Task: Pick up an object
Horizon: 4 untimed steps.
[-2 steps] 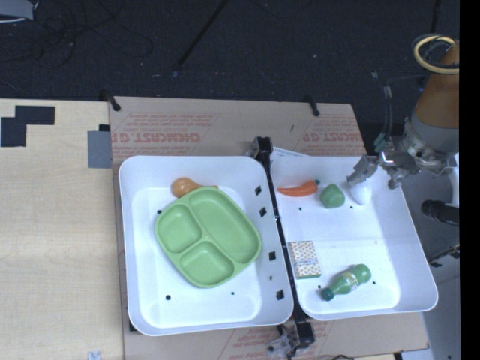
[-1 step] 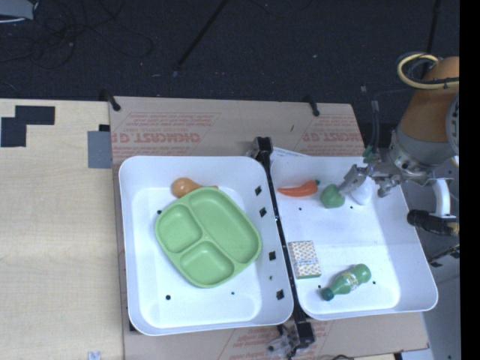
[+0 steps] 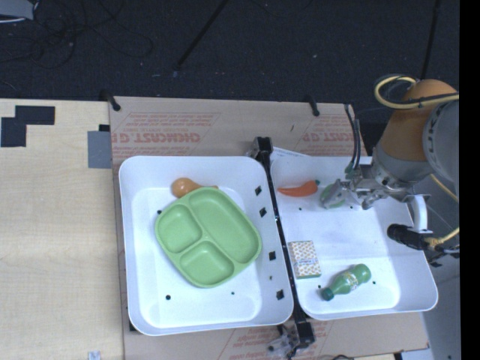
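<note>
Camera view: looks down at a slant on two shallow white bins on a cardboard-covered bench.
Landmark: the dark divider where the two bins meet; all places below are given from it.
Left bin: on the far side of the divider from the arm.
Green plate: a three-compartment plate lying flat in the left bin, its near edge close to the divider.
Orange object: small and rounded, in the left bin, touching the plate's upper edge, well apart from the divider.
Right bin: on the arm's side of the divider.
Orange carrot-shaped toy: just beside the divider, at the upper end of the right bin.
Small patterned box: near the divider, lower in the right bin.
Green bottle: lying on its side, beyond the box from the divider.
Gripper: low over the upper part of the right bin, just past the carrot toy from the divider.
Gripper state: cannot tell from this view whether it is apart or together.
</note>
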### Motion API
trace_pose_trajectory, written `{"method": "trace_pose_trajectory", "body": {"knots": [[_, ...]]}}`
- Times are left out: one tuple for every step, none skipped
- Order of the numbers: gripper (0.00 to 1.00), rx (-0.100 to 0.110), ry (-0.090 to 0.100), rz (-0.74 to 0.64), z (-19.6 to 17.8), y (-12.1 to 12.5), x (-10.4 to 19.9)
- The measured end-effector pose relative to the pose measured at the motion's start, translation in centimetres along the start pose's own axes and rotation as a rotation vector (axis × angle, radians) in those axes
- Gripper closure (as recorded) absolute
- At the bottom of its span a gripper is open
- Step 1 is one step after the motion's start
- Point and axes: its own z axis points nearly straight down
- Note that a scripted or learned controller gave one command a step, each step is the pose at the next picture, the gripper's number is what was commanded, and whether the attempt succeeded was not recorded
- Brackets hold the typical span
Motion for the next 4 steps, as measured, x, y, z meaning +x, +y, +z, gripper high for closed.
{"method": "trace_pose_trajectory", "body": {"knots": [[1.0,-0.002,-0.001,0.001,-1.3,0.0,-0.1],[1.0,-0.007,-0.002,0.0,-5.5,0.1,-0.2],[1.0,-0.007,-0.002,0.0,-9.5,0.1,-0.3],[1.0,-0.002,0.001,-0.003,-8.9,0.3,5.5]]}}
